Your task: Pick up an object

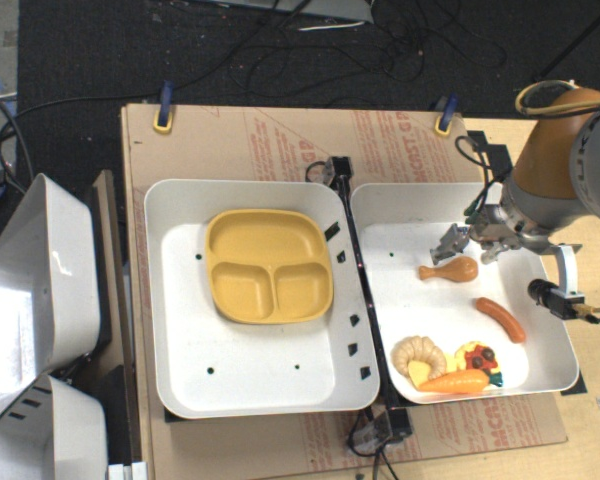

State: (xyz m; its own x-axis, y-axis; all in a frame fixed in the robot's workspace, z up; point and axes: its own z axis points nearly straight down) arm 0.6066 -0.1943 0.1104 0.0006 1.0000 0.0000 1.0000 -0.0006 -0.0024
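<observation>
Plate (270, 266) in left bin (170, 298); drumstick (450, 270) in right bin (550, 353).

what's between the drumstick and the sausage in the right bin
Nothing: in the camera view the stretch between the drumstick and the sausage is bare white floor of the right bin.

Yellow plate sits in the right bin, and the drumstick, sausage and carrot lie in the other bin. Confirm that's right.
Wrong on one count: the yellow plate sits in the left bin, as the camera view shows. The drumstick, sausage and carrot do lie in the other bin.
</observation>
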